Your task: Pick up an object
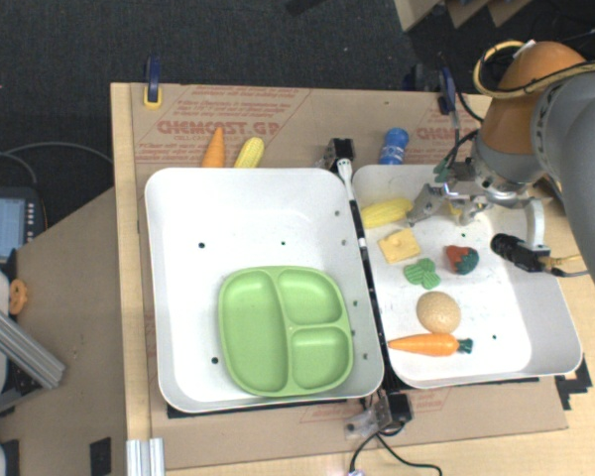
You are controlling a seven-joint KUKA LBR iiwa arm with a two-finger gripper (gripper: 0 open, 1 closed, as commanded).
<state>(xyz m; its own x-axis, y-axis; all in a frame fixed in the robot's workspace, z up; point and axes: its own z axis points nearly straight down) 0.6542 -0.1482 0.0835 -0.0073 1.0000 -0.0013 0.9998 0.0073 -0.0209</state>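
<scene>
bins: both plain white, tiny dark dots on the floors
divided plate: light green all over
carrot: orange, green tip
egg thing: tan, kinda speckled
strawberry: red with green top
cheese wedge: pale yellow
desk: light brown, faded red lettering
arm: grey, orange band

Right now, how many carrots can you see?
2. One carrot lies in the right bin, near its front edge. Another carrot lies on the bench behind the left bin. The arm may hide more.
</scene>
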